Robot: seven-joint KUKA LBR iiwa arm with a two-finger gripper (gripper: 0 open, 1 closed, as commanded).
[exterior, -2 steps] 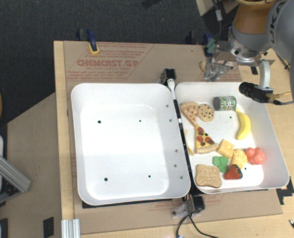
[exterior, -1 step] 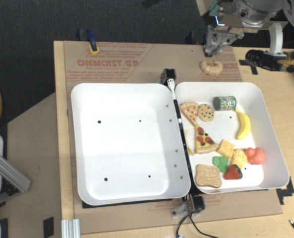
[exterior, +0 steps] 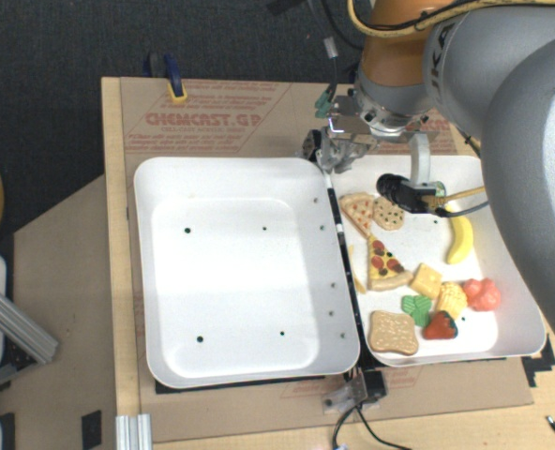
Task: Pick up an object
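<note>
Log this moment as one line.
arm: over right bin's far left corner | gripper: above bin rim, nothing seen held | right bin: toy food, banana, pizza slice | left bin

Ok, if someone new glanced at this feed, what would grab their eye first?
Probably the big grey arm with its orange band filling the upper right, its gripper down at the far end of the divide between the bins. Next, the bright toy food crowded in the right bin: a yellow banana, pizza slice and toast.
</note>
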